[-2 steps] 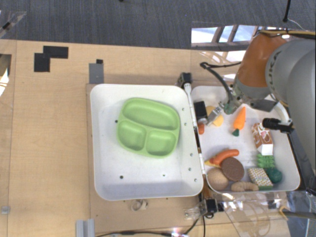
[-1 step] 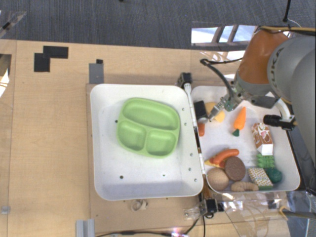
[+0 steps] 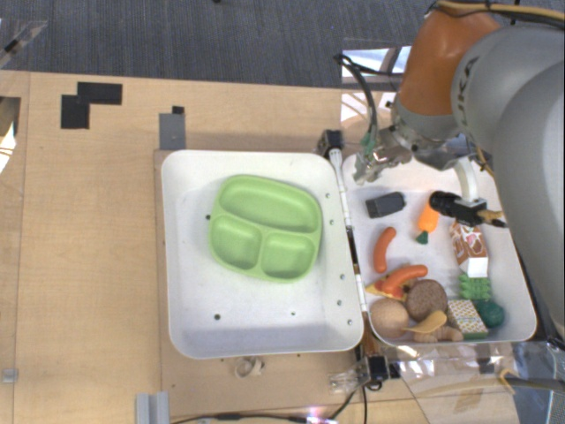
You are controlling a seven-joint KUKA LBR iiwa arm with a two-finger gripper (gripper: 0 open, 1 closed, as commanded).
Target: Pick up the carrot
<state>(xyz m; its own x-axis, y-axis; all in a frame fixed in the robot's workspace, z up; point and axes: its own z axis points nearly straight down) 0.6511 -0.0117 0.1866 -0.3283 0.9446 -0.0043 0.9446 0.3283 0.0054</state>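
Observation:
The carrot [image 3: 428, 220] is a small orange piece with a green tip. It lies in the right bin [image 3: 521, 300], near the middle of its back half, just right of a black block [image 3: 385, 205]. My gripper [image 3: 369, 163] hangs over the back left corner of that bin, up and to the left of the carrot and apart from it. I see nothing held in it. The arm covers the back right part of the bin.
The left bin [image 3: 190, 316] holds a green divided plate [image 3: 264, 227]. In the right bin, nearer the front, lie a long orange-red piece [image 3: 383, 248], a hot dog [image 3: 403, 277], a brown round thing [image 3: 425, 298], a green toy [image 3: 481, 288] and several other play foods.

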